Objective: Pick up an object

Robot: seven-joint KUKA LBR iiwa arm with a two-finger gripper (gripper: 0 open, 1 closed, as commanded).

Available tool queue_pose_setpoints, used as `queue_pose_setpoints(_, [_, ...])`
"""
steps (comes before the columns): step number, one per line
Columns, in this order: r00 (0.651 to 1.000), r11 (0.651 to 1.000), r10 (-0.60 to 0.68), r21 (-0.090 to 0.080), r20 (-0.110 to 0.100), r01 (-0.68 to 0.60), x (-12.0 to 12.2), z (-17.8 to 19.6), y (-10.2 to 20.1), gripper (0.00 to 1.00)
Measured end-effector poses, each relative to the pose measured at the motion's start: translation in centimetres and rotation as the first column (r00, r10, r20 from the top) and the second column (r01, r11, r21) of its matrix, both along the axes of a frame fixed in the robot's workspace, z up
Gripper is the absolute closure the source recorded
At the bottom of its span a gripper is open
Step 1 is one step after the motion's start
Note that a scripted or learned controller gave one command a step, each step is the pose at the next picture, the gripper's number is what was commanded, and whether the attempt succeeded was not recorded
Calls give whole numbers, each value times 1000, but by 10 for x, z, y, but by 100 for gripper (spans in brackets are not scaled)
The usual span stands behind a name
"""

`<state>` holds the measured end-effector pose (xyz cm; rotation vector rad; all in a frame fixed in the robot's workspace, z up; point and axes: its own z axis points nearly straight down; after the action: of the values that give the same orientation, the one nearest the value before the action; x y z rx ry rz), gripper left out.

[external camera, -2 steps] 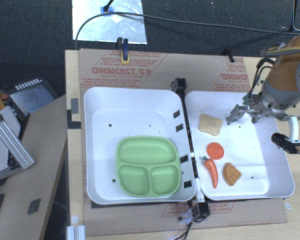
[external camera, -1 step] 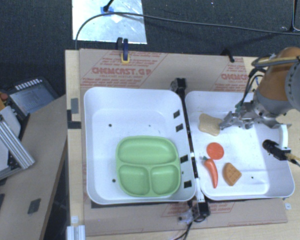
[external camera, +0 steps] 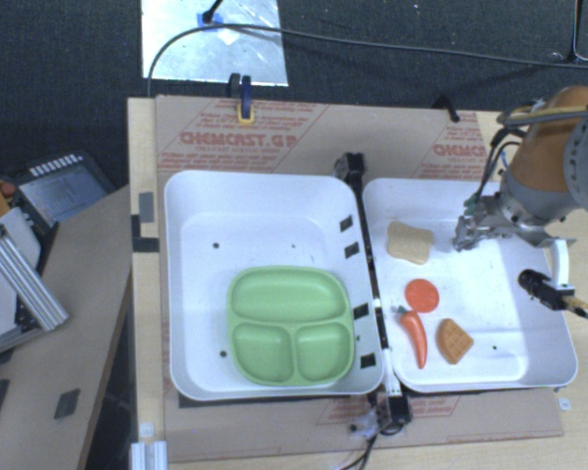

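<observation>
Four food pieces lie in the right bin (external camera: pixel 539 370): a beige bread slice (external camera: pixel 410 242) near its far left corner, then a red tomato slice (external camera: pixel 422 295), a red-orange carrot (external camera: pixel 416 336) and an orange cracker (external camera: pixel 454 341) toward its near edge. The gripper (external camera: pixel 467 235) hangs just right of the bread; its opening cannot be told. A green divided tray (external camera: pixel 289 323) sits in the left bin (external camera: pixel 206 213).

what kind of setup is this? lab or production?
Probably a robot lab's pick-test bench, not production. Two white bins sit on a cardboard sheet, toy food such as a carrot lies in the right one, and loose cables run across a dark carpet.
</observation>
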<state>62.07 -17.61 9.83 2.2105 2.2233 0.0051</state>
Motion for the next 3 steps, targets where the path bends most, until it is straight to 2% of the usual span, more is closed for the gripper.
queue_pose_setpoints(3, [1000, 1000, 0, 0, 1, 0, 12, 173, -5, 100])
